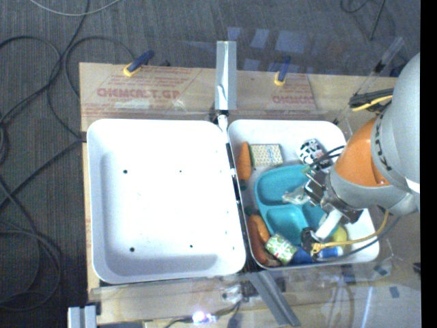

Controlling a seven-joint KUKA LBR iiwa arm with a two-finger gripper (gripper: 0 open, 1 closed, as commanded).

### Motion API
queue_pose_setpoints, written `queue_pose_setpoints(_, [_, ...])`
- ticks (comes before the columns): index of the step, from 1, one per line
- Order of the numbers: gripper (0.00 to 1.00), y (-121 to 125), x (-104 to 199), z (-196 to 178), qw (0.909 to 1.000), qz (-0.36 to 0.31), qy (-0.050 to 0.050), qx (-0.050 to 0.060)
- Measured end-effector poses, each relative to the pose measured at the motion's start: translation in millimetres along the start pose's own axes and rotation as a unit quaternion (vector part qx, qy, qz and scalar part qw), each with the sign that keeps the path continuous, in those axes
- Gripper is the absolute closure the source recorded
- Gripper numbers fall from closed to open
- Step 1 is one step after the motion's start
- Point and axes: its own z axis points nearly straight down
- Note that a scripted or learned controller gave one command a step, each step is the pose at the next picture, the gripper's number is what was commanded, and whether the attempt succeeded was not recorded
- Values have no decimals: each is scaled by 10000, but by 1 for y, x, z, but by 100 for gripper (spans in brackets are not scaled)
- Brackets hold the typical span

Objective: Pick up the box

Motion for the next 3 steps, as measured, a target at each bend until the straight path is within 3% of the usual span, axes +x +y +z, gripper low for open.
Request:
queue_pose_setpoints(1, [0,39,-31,0,9973,708,88,144])
queue_pose_setpoints(2, [0,46,-16,3,9998,-178,-44,95])
queue_pose_setpoints(3, [0,62,51,5,9935,-1131,-110,29])
